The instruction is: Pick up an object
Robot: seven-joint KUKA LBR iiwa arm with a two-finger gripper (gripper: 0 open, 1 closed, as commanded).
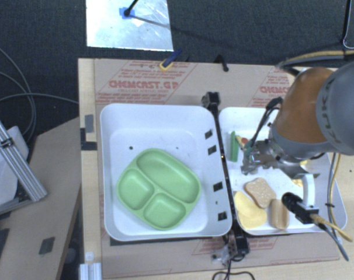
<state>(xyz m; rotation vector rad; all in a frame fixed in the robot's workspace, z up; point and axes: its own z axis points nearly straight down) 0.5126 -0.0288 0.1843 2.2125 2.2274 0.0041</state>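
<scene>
Grey gripper (251,163), finger state impossible to tell, is hung over the right white bin (340,214); the tan bread slice (259,192) should be approached squarely.

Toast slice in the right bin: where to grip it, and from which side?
Likely from straight above, fingers closing across the narrow width of the toast slice. It lies flat in the right bin, overlapping a yellow piece at its lower left, so its upper right edges look freer. The gripper sits just above it.
</scene>
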